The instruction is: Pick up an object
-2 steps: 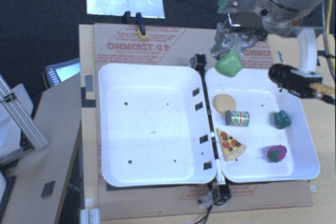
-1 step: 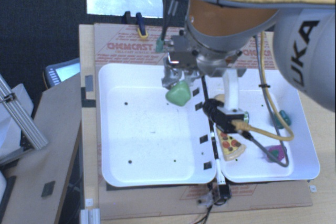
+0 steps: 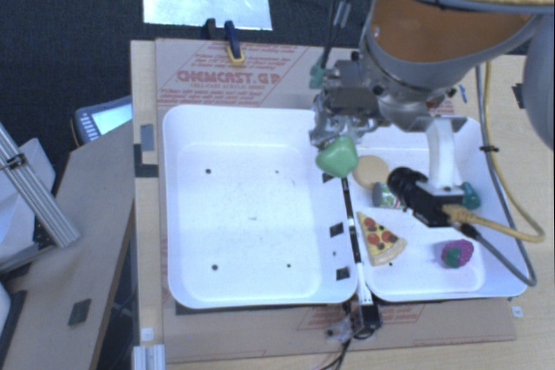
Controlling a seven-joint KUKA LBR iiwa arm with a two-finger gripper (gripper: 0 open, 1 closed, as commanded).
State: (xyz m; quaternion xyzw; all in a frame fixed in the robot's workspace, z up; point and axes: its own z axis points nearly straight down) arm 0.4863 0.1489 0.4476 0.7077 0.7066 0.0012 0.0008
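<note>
Over the bins' divider, green object (image 3: pixel 337 156) held in gripper (image 3: pixel 334 137), lifted.

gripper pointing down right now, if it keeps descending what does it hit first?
The gripper points down with a green object right at its tip. Straight on, that object would likely meet the divider between the two bins first, or the right bin's floor beside it; depth is unclear.
</note>
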